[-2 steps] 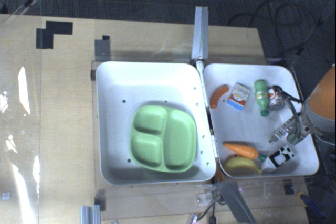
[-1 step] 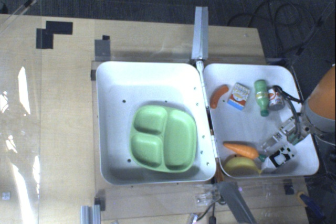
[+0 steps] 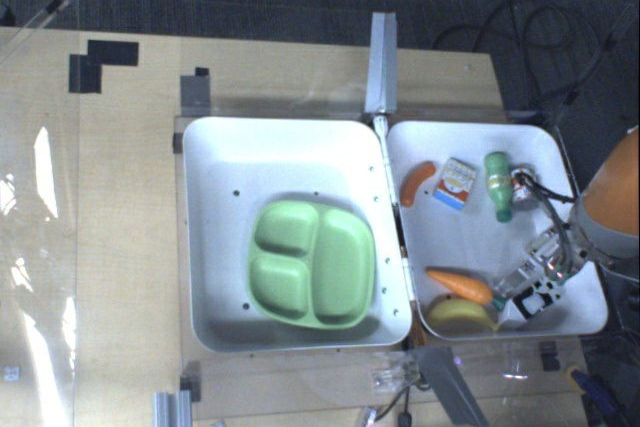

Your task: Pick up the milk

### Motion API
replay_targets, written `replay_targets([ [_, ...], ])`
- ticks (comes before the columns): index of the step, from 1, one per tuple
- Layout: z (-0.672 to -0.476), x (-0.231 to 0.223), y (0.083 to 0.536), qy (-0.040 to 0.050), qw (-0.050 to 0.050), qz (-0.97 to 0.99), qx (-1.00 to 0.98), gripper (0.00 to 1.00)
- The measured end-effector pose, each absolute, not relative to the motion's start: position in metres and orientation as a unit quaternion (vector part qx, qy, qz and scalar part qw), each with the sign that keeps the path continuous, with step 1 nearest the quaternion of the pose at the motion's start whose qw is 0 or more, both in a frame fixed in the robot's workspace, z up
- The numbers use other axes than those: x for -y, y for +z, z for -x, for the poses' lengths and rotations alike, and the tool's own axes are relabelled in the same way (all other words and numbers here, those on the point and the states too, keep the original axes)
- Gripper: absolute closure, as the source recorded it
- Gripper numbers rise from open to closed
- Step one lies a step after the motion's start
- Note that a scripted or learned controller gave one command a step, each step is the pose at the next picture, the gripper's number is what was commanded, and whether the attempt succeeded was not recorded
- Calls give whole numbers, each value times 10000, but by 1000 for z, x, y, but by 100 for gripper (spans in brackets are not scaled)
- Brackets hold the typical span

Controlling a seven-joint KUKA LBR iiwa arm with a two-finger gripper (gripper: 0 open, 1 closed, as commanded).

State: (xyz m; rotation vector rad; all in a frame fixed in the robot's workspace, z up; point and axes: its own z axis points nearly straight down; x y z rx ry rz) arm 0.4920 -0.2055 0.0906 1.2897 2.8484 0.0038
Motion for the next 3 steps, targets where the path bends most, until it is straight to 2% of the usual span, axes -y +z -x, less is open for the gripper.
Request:
replay_targets([
  [1,-495,205,103,29,107,-4124,-9109,100],
  [2,-489,206,119,9,40,-5215,-8532,100],
  [3,-489,206,119,9,39,-5216,-8532,0],
])
